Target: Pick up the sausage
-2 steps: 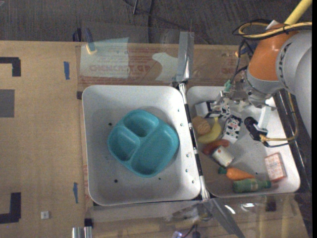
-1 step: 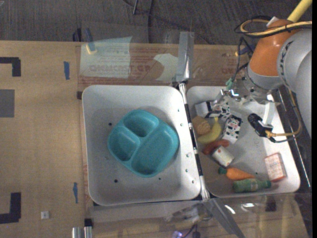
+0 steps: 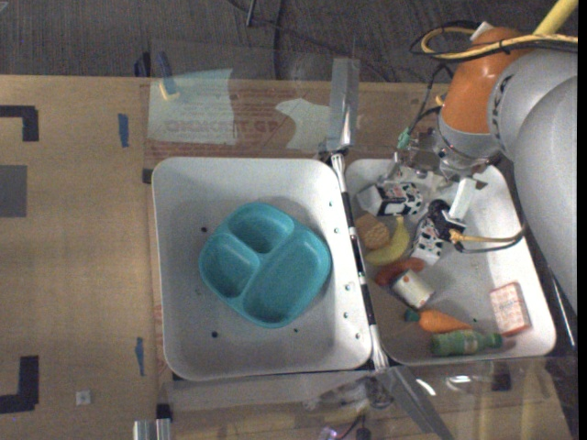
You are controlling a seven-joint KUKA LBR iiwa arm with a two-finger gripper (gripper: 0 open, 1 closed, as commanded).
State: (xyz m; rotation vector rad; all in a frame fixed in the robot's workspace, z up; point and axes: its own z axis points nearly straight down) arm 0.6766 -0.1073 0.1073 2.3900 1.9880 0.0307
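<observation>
Sausage (image 3: 400, 269) lying red in the right bin (image 3: 527, 333), between the banana (image 3: 394, 243) and a small white jar (image 3: 414, 288), we see the gripper (image 3: 408, 197) hanging farther back, fingers unclear, teal divided plate (image 3: 266, 263) in the left bin (image 3: 179, 200).

Teal plate (image 3: 266, 264); orange carrot (image 3: 442, 320); green bottle (image 3: 466, 342).

Two white bins (image 3: 174, 246) sit side by side, with one teal divided plate (image 3: 266, 264), one carrot (image 3: 442, 320) and one green bottle (image 3: 466, 342).
</observation>
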